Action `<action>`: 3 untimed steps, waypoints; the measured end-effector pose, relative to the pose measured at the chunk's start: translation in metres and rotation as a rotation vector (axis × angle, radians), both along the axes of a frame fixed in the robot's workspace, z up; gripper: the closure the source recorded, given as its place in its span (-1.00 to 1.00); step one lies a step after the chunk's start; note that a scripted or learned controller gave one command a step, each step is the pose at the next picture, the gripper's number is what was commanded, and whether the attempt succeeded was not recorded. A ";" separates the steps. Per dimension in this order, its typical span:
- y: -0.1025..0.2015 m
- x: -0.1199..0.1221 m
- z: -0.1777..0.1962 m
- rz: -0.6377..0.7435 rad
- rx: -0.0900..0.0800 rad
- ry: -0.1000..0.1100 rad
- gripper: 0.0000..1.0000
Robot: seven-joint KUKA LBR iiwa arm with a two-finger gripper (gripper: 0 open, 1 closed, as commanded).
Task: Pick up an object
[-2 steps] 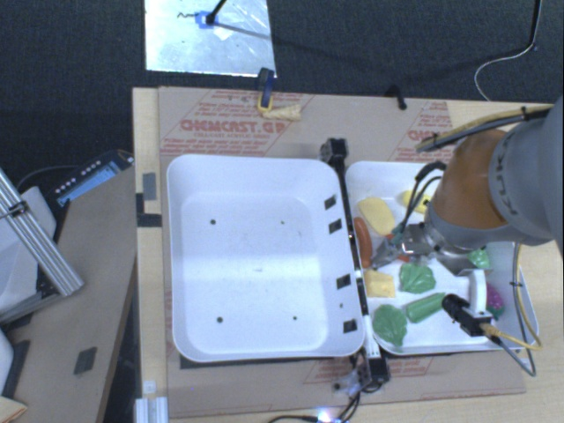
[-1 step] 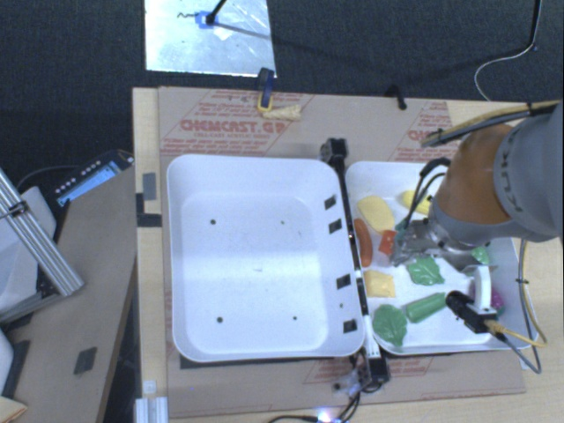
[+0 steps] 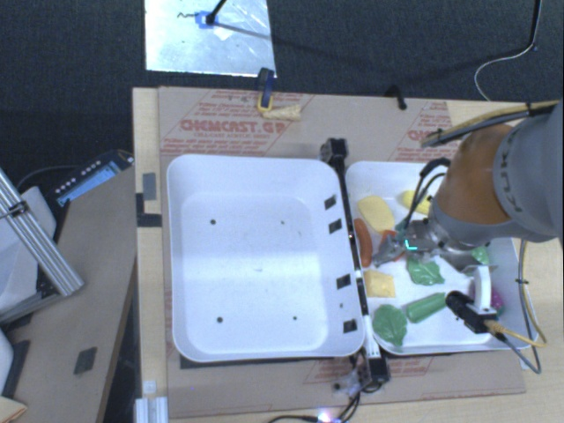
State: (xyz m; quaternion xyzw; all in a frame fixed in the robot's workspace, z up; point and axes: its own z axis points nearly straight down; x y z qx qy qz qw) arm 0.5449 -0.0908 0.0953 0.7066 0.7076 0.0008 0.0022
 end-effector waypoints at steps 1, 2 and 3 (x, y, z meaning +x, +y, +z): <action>0.004 0.083 -0.009 0.003 -0.008 -0.005 -1.00; 0.000 0.021 -0.011 -0.004 0.000 0.006 -1.00; 0.002 0.025 0.000 0.000 0.001 0.001 1.00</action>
